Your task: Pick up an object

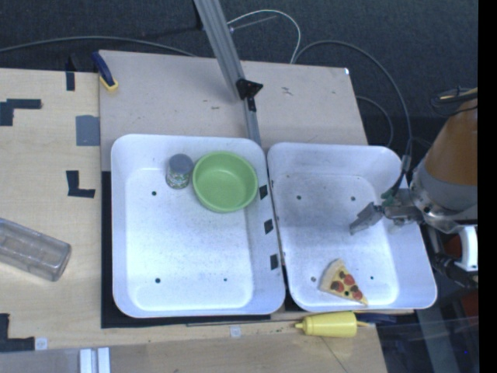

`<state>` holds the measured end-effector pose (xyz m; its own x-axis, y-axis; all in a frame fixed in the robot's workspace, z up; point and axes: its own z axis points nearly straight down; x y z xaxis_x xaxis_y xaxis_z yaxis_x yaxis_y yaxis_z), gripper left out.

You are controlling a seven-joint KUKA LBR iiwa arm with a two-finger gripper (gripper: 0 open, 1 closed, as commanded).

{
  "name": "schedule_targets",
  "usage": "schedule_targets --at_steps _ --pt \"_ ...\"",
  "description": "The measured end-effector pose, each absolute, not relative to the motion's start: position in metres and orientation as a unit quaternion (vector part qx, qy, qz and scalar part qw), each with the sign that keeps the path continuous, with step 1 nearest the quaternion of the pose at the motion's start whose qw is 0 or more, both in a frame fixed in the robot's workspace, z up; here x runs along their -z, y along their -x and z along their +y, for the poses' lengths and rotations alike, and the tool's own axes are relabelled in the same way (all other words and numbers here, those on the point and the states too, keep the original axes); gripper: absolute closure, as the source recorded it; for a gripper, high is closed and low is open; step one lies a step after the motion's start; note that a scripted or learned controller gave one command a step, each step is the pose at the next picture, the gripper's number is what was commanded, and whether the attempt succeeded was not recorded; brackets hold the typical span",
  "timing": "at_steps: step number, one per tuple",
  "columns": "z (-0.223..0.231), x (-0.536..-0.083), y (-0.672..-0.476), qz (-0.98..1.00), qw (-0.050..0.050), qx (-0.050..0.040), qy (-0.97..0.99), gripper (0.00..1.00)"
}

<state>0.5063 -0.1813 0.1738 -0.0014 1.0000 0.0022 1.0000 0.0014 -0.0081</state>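
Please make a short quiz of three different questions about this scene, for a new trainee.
1. True or false: the round green plastic bowl lies in the right white bin.
2. Which object shares the left white bin with the bowl?
A. small grey-lidded jar
B. triangular toy pizza slice
C. yellow plastic bottle
3. Fill in: the claw hovers over the ____ bin.

Key
1. False, it lies in the left bin.
2. A.
3. Right.
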Motion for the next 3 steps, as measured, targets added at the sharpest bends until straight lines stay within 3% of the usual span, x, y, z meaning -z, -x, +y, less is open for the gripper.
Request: schedule_targets --at_steps 2,3 --pt "-0.176 -0.088 -0.505 -0.707 -0.001 -0.0006 0.707 0.0" --pt "-0.175 -0.1 -0.505 -0.708 0.001 0.0 0.706 1.0"
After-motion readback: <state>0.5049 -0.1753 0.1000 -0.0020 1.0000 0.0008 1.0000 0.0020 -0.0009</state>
